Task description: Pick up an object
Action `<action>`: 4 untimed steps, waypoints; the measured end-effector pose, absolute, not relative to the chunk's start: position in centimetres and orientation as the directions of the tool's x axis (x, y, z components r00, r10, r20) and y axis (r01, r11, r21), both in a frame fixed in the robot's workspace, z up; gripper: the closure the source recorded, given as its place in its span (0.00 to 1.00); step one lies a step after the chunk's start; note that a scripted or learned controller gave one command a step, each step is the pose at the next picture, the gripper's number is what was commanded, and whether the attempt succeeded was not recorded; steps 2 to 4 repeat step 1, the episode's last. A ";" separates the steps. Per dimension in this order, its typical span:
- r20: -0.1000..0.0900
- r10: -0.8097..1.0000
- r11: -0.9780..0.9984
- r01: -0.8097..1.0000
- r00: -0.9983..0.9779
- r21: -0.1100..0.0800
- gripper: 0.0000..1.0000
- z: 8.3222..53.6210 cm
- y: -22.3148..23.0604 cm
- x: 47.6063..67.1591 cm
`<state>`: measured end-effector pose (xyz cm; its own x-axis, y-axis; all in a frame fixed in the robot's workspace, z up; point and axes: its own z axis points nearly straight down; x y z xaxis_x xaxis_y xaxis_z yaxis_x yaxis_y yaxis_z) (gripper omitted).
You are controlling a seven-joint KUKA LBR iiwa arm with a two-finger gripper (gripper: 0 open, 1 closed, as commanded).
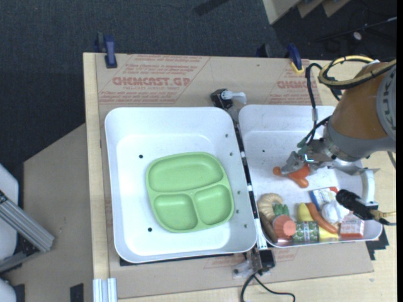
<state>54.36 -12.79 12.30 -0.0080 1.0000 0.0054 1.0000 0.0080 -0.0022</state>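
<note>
Right bin (277,131), tool (297,166) touching orange carrot (296,175)

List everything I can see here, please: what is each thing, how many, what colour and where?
bins: two, white, side by side on the bench
divided plate: one, light green, three compartments, in the left bin
carrot-like toy: one, orange, mid right bin, beside the pincer tips
pile of small toy foods: several, mixed red, yellow, green, tan and white, crowded in the near corner of the right bin; exact count unclear
clamps: two, blue, on the bench's far edge
arm: one, grey with an orange band, reaching in from the right
pincer: one, dark, low over the right bin
</note>
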 end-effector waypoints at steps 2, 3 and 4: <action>0.001 1.000 0.007 1.000 -0.007 0.008 1.00 18.9 -7.6 56.3; 0.001 1.000 0.007 1.000 -0.007 0.008 1.00 18.9 -7.6 56.3; 0.001 1.000 0.007 1.000 -0.007 0.008 1.00 18.9 -7.6 56.3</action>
